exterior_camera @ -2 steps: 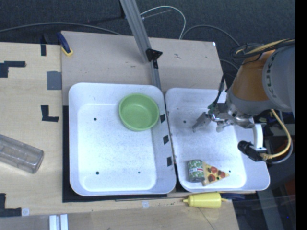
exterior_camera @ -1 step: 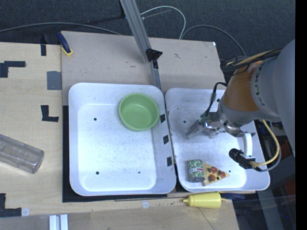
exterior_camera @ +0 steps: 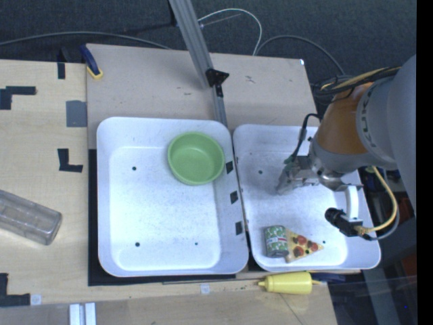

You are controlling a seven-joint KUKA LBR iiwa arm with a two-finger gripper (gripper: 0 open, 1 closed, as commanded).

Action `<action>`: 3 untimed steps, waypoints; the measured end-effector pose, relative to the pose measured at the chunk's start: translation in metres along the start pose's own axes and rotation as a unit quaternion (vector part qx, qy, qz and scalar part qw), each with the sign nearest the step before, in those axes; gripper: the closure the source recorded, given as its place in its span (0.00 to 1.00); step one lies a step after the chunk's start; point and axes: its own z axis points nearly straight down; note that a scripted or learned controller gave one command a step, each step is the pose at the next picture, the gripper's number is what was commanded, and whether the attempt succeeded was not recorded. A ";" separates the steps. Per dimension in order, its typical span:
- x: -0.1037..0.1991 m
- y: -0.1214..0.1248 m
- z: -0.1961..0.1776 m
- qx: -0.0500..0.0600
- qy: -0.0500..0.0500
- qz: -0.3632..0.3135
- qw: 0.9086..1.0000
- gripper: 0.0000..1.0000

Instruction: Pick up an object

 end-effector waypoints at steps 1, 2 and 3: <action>0.010 0.005 -0.054 -0.004 -0.001 0.000 1.000 1.00; 0.015 0.005 -0.097 -0.003 -0.001 0.000 1.000 1.00; 0.015 0.005 -0.127 -0.003 -0.001 0.000 1.000 1.00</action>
